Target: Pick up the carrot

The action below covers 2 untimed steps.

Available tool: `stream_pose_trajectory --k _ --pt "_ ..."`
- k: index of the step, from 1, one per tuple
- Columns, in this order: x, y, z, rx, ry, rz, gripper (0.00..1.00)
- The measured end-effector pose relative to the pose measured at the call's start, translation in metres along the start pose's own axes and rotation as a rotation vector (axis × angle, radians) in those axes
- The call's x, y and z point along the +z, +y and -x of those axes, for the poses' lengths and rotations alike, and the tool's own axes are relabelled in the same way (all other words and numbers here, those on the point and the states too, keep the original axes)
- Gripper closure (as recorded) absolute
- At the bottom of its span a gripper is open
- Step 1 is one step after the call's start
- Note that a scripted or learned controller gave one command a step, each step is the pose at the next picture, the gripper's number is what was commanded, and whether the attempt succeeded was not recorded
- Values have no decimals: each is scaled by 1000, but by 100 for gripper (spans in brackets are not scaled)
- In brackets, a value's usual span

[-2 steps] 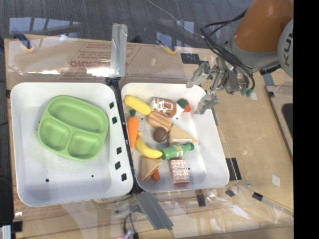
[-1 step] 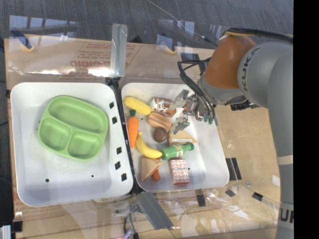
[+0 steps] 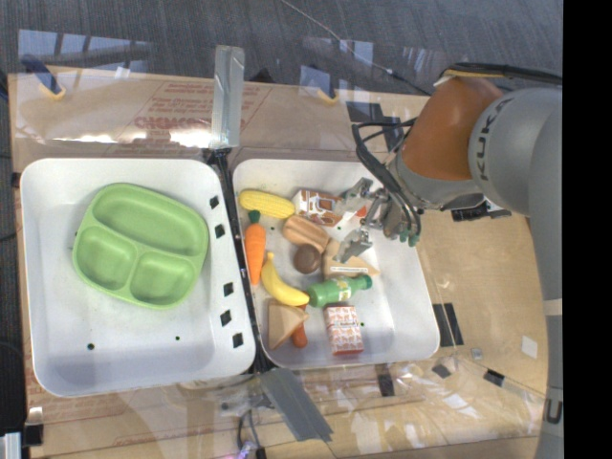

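Brown cardboard taped with clear and grey tape covers the bench [image 3: 478,285], and two shallow white bins sit on it side by side. Inside the left bin [image 3: 57,342] lies a green divided plate [image 3: 142,245] with three compartments, set toward the upper part of the bin.

Across the right bin [image 3: 421,304] toy food is scattered. A yellow corn cob [image 3: 266,203] lies near the top left corner, and just below it the carrot [image 3: 254,253] rests upright along the left wall, green top pointing up toward the corn. A banana [image 3: 283,285] curves just beside the carrot's lower end. A small printed packet [image 3: 316,203], a hot dog bun [image 3: 306,230] and a brown round piece [image 3: 306,258] cluster near the middle. A green bottle [image 3: 340,291] lies on its side below them, with a red-patterned box [image 3: 343,330] beneath it and a tan wedge [image 3: 283,323] at the lower left.

Reaching in from the right, the grey arm [image 3: 516,151] with its orange band ends in the gripper [image 3: 361,220], low over the bin's upper right part. Its fingers [image 3: 352,247] appear slightly spread, with nothing between them. They are well apart from the carrot, the bun and brown piece lying between.
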<state>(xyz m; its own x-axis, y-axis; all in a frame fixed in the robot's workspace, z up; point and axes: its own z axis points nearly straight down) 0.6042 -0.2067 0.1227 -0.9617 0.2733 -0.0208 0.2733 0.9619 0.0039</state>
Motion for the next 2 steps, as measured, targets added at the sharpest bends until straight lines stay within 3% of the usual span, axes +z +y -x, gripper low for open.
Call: stream_pose_trajectory --k 1,2 --pt "5 -5 -8 -330 17 -2 0" --pt "0 -6 -15 -340 25 1 0"
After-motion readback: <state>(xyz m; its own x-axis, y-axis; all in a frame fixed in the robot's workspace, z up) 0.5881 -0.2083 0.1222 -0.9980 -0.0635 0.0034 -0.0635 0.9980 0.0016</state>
